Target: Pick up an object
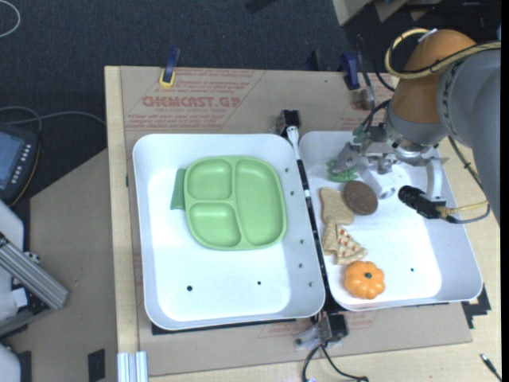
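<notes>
1. Pumpkin [364, 279], small and orange, sits nearest in the right bin [445, 277].
2. Just behind it lie a waffle-like wedge [347, 245] and a tan cracker [335, 205].
3. A brown disc [360, 197] lies beyond, touching the cracker.
4. The gripper [358, 159] hangs over the bin's far end; its metal clutter hides how wide it stands.
5. A green divided tray [235, 202] fills the left bin [159, 261].

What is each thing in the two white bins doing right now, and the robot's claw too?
Green three-part plastic plate: lying flat in the left white bin.
Round brown cookie: in the right white bin, just below the claw.
Tan crackers: lying in a loose pile.
Small orange toy pumpkin: sitting upright, untouched.
Claw: low in the right bin's top corner.
</notes>
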Controlling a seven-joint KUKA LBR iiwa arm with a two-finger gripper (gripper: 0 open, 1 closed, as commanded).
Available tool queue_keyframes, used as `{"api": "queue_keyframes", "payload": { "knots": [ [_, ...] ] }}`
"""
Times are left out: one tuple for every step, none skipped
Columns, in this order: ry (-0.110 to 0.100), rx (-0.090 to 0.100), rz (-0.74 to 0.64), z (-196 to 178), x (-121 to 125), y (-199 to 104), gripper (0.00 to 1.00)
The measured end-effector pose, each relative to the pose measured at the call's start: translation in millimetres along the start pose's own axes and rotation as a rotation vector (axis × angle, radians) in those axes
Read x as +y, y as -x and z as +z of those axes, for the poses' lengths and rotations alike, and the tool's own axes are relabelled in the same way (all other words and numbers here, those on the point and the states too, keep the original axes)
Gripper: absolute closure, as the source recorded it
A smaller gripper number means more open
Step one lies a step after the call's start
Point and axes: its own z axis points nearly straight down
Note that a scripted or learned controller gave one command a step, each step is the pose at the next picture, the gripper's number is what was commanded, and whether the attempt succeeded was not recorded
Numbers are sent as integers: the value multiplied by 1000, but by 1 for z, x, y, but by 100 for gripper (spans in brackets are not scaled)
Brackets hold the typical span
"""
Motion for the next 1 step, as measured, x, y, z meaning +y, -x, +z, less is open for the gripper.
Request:
{"api": "queue_keyframes", "payload": {
  "knots": [
    [9, -8, -1, -12, 2, 2, 100]
  ]
}}
